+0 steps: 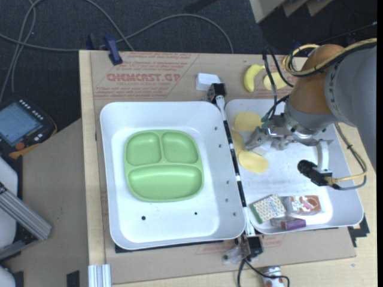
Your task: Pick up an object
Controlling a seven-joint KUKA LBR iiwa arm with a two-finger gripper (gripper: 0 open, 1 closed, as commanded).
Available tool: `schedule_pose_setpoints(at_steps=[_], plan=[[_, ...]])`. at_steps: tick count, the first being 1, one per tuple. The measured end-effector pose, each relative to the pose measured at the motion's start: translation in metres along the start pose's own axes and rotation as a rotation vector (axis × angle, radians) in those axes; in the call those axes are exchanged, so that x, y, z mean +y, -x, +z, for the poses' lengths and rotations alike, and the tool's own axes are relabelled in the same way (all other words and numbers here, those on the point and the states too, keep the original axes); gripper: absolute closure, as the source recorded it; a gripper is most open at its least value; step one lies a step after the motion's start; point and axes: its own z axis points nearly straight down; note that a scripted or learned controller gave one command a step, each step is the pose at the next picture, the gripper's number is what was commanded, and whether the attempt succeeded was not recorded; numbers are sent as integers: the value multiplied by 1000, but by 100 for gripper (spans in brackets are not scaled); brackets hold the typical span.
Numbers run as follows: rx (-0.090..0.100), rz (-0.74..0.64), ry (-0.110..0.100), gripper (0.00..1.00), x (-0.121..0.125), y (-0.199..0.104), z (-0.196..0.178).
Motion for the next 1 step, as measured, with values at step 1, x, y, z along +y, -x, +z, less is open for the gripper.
schedule_pose_setpoints(at_steps=[1], plan=[[0, 0, 1, 0, -38, -12, 0]])
